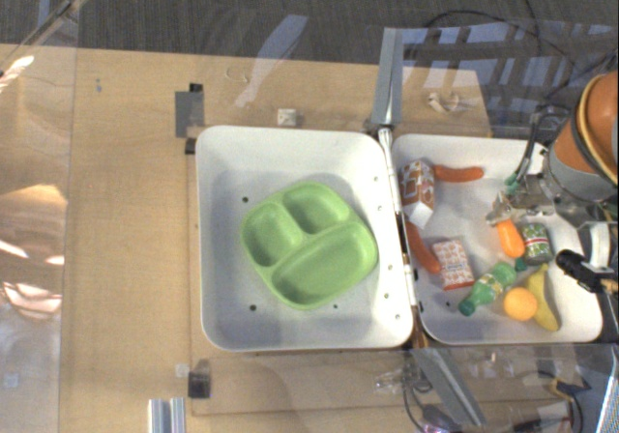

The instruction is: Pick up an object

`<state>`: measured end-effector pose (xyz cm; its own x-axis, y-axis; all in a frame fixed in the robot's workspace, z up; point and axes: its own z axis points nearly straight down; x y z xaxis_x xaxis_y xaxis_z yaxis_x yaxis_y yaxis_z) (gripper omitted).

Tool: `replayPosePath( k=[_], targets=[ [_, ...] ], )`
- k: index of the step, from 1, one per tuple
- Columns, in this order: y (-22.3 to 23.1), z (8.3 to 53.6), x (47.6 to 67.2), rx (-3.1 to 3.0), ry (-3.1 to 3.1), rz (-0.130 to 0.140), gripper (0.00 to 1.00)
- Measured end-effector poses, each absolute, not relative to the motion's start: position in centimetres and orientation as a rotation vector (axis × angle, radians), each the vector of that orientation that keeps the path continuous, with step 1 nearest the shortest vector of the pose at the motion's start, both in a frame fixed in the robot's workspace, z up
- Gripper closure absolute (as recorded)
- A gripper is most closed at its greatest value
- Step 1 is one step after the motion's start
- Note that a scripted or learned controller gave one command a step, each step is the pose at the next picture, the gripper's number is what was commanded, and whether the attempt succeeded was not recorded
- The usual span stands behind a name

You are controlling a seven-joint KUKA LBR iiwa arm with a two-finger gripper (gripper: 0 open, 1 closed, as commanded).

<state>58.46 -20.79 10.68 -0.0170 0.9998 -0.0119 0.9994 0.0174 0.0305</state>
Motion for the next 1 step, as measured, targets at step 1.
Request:
replayPosePath(
  k=[1],
  targets=[
    [-11.07,19.37,60.27,2.284,2.148,0.009,1.0]
  ],
)
